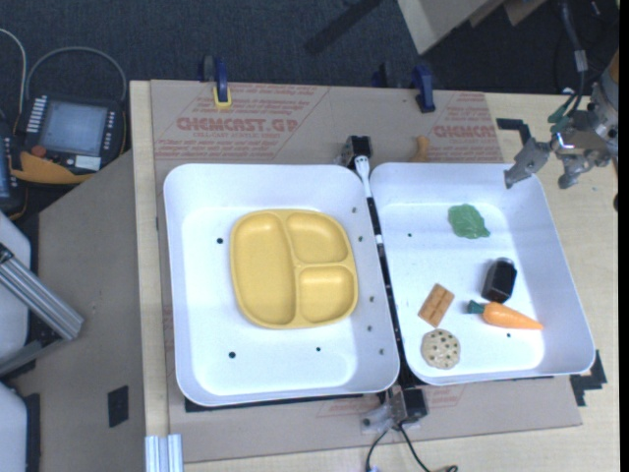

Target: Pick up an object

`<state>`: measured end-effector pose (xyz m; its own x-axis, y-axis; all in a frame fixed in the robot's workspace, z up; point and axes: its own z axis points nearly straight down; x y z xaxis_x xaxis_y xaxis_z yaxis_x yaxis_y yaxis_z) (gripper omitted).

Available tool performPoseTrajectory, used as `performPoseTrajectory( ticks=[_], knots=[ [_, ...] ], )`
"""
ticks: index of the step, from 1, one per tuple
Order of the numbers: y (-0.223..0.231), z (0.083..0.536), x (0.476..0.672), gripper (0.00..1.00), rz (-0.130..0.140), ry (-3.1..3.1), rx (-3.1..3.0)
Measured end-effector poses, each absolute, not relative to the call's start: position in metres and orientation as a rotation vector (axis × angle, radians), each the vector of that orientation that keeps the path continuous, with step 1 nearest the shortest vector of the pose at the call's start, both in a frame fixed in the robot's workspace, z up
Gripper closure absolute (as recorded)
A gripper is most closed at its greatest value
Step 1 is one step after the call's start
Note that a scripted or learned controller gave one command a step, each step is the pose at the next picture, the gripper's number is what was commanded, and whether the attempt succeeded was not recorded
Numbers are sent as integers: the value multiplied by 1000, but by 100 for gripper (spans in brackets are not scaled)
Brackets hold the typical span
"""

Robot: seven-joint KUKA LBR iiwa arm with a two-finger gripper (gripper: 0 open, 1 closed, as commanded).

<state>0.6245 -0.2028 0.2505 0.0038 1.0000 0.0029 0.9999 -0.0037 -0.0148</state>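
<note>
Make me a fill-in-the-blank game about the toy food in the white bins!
1. The yellow tray with three sections sits in the ____ bin.
2. The orange carrot lies in the same bin as the round ____.
3. The leafy toy nearest the gripper is colored ____.
4. The black block sits just above the ____.

Missing words: left; cookie; green; carrot

Dark blue carpet floor (246, 18) all around, cardboard sheet (324, 116) clamped on the bench with blue clamps (218, 75), and a teach pendant (69, 131) with cable lying off left.
</note>
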Motion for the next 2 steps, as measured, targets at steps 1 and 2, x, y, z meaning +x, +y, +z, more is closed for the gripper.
performPoseTrajectory(
  ticks=[1, 2],
  knots=[
    [-202, 259, 627, 0, 1, -2221, -2221],
    [-202, 215, 632, 0, 5, -2218, -2218]
  ],
)
